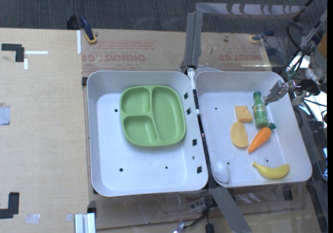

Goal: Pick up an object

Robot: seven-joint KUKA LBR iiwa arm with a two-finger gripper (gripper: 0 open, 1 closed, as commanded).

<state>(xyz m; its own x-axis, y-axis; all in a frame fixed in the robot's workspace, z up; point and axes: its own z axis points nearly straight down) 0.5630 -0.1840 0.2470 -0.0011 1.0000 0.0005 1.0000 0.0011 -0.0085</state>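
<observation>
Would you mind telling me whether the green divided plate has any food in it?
Empty. All three compartments of the green plate show bare green, and it is in the left bin.

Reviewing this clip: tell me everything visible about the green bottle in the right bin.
The small green plastic-looking bottle has a darker green cap end and a pale label band. It lies in the right white bin near its far right part, lengthwise front to back. Its left side meets the orange cheese-like block; the orange toy carrot sits at its near end. The gripper hangs just right of its top.
</observation>
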